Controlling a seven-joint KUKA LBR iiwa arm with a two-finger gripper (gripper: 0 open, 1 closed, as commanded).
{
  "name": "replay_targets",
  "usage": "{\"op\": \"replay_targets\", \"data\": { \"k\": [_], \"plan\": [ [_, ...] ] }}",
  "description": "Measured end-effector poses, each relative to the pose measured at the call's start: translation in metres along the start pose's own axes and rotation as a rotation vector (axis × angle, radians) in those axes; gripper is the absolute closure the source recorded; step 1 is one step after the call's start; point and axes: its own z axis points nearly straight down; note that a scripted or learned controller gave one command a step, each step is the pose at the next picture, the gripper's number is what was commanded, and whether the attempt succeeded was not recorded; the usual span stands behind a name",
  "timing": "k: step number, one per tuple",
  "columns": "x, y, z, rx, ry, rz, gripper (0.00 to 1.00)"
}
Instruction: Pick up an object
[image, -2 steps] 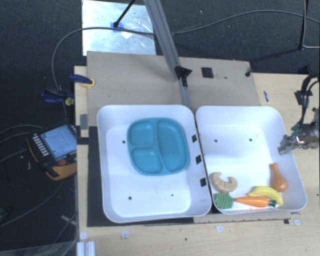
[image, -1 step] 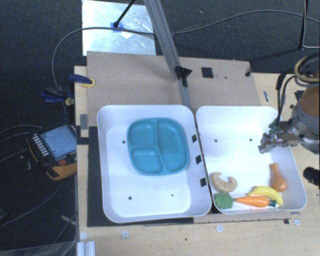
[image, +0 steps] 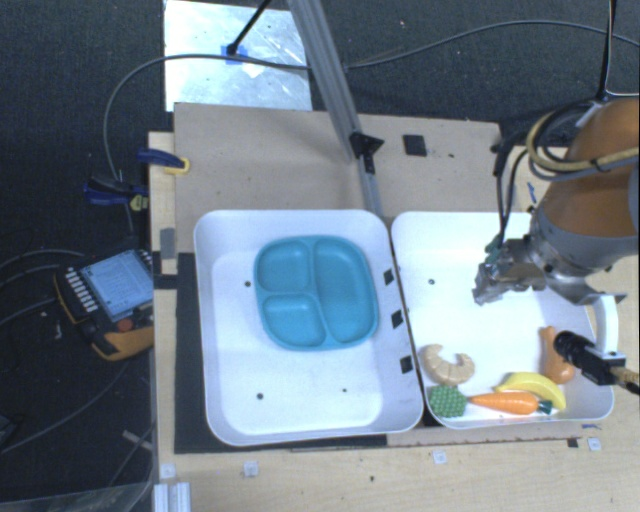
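Note:
My gripper (image: 489, 284) hangs over the right bin (image: 440, 250), near its middle, with nothing visible between its tips. Along that bin's front edge lie a tan croissant (image: 448, 365), a green broccoli piece (image: 448, 401), an orange carrot (image: 506, 403) and a yellow banana (image: 535, 386). A brown-orange item (image: 556, 355) sits at the front right, partly behind a black part of the arm. All these objects lie below and to the right of the gripper, apart from it.
The left bin (image: 225, 330) holds a blue divided plate (image: 315, 292). A grey pole (image: 335, 85) slants down to the back edge between the bins. Cables, clamps and a small device (image: 110, 290) lie off the bench at left.

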Motion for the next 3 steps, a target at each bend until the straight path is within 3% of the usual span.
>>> {"op": "replay_targets", "data": {
  "k": [3],
  "plan": [
    [0.159,0.001,0.030,0.003,0.000,0.002,1.00]
  ]
}}
